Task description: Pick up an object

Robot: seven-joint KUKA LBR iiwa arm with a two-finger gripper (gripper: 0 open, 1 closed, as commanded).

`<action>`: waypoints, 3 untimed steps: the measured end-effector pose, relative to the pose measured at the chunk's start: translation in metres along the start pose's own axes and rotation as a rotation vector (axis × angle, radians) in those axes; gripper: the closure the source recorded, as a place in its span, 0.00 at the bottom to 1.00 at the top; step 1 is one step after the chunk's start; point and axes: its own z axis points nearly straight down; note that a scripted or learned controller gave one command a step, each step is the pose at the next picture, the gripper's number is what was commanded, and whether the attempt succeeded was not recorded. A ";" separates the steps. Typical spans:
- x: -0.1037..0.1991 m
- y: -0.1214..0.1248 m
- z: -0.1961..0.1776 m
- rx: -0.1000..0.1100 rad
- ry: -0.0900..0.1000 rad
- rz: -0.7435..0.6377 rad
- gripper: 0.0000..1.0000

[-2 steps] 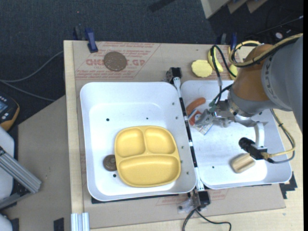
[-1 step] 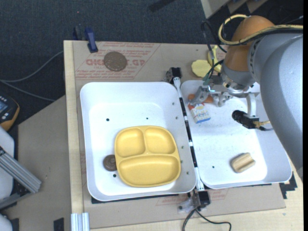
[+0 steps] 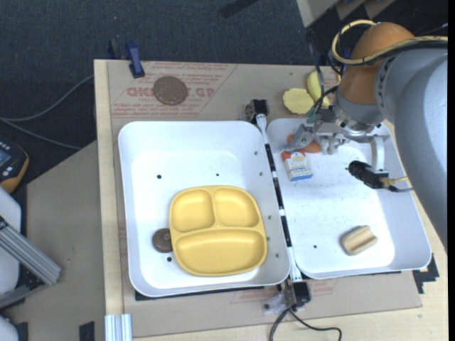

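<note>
1. Starting with the surface point(image 3: 106, 190): two shallow white bins side by side, all the action inside them.
2. Right bin point(image 3: 334, 204), clearly the place to work, with the arm point(image 3: 419, 119) reaching in over its far right side.
3. Left bin point(image 3: 142, 155), taken up mostly by a yellow divided plate point(image 3: 215, 229). Broad and flat, probably a poor grab, so best left alone.
4. Over to the tool point(image 3: 318, 135): low at the right bin's far left corner, close to the wall between the bins. Impossible to tell how wide it stands.
5. And there, the small carton point(image 3: 298, 166): lying in the right bin just beside the tool, on the near side and a little to the left, hard by the dividing wall. Touching or apart? Cannot tell.
6. To do this well: ease toward the near side, centre over the carton, turn to span its narrower width, stay clear of the wall, drop straight, close only once low around it.
7. Tan block point(image 3: 357, 239): same bin, near right, well apart from the tool, open floor all round. A fair second choice.
8. Small brown disc point(image 3: 163, 241): left bin, tucked against the plate's edge. Too thin, too crowded.
</note>
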 end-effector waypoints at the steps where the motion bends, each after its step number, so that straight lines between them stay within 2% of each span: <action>1: 0.014 0.001 -0.001 -0.008 -0.007 0.001 0.00; 2: 0.016 0.003 -0.013 -0.015 -0.005 0.000 1.00; 3: 0.058 -0.066 -0.103 -0.007 -0.003 -0.002 1.00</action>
